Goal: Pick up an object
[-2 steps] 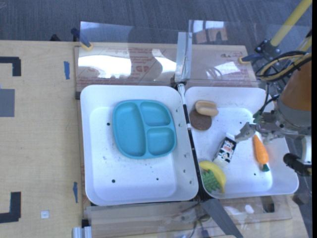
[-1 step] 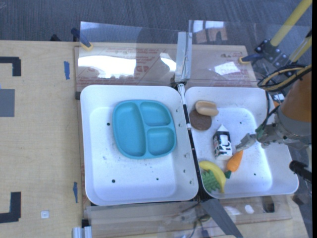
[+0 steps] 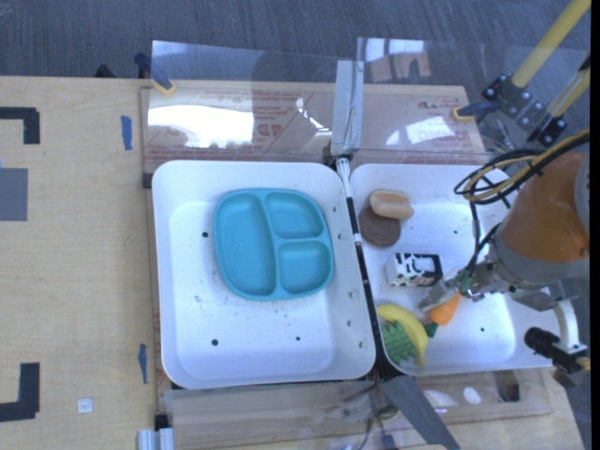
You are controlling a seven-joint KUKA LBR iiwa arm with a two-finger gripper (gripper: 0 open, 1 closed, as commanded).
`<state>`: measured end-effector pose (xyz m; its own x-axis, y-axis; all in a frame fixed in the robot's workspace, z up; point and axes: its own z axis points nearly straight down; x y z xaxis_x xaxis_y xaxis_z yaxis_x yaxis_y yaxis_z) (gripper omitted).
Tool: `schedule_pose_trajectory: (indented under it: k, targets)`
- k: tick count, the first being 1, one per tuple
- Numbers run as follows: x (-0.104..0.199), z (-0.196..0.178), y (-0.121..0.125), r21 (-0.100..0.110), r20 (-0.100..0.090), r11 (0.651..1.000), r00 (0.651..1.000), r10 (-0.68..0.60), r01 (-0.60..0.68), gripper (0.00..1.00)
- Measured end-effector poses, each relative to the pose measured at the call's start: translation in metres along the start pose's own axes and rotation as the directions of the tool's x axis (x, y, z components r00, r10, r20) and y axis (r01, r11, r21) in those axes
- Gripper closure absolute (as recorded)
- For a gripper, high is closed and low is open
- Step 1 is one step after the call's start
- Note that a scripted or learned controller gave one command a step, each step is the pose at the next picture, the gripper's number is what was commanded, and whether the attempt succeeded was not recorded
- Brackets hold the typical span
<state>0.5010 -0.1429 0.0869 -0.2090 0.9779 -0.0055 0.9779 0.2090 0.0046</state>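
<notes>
Two bins (image 3: 187,345) sat side by side. In the right one, the gripper (image 3: 448,298) touched a carrot (image 3: 444,310). Finger state unclear.

Glossy plastic teal tray (image 3: 274,244) (smooth) in shiny white bin (image 3: 178,279).

Nothing here can really be read; there is faint reddish printing on the cardboard sheet (image 3: 281,120) behind the left bin (image 3: 178,279), too washed out by glare to make out; more print sits on the cardboard (image 3: 422,125) behind the right bin (image 3: 487,340), just as blurred; the small black-and-white card (image 3: 415,269) in the right bin shows markings, none legible.
</notes>
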Motion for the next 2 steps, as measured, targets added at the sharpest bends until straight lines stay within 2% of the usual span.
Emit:
schedule_pose_trajectory:
  k: [1, 2]
  targets:
    - [0.000, -0.009, 0.001, -0.001, 0.000, 1.000, 1.000, 0.002, -0.002, 1.00]
    - [0.086, -0.145, 0.070, 0.000, -0.007, 1.000, 1.000, -0.011, 0.011, 1.00]
